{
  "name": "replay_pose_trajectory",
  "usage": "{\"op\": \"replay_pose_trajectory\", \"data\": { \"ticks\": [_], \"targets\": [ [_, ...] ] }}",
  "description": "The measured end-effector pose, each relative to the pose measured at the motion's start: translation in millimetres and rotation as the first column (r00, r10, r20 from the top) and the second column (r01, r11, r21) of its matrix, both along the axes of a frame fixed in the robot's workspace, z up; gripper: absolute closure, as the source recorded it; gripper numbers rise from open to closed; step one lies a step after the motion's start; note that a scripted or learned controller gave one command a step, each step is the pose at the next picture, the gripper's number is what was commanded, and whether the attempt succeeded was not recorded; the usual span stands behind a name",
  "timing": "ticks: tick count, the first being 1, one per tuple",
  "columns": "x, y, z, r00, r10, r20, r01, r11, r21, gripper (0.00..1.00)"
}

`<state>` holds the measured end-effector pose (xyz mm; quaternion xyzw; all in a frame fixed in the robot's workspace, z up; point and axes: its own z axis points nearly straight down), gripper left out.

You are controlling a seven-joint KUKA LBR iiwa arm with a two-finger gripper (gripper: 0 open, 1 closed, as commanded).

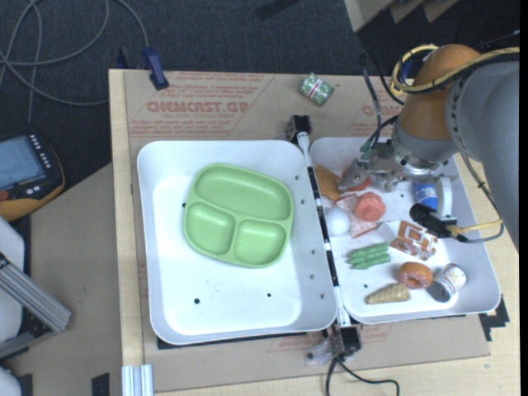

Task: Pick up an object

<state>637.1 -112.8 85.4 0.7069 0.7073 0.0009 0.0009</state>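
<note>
While arm reaches into right bin (487, 291), tool (373, 170) sits low at bin's upper left, above red object (369, 206); finger state cannot be told. Green divided plate (238, 214) lies in left bin (165, 295). Green pod (368, 256), doughnut (414, 274) nearby.

grey arm (495, 114), orange band (433, 89) (yellow cable)

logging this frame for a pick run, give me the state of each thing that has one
green divided plate: upright, flat in the left bin, nothing in its compartments
green bean pod: lying flat in the right bin
ice cream cone: lying on its side, tip toward the left bin
donut: lying flat beside the cone
gripper: low over the right bin's far end, grip unclear
small wrapped item: on the bench outside both bins
</note>
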Motion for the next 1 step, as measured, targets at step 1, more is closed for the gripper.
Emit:
{"op": "replay_pose_trajectory", "data": {
  "ticks": [1],
  "targets": [
    [13.9,18.3,-0.5,1.0,0.001,0.0,-0.001,1.0,-0.001,0.0]
  ]
}}
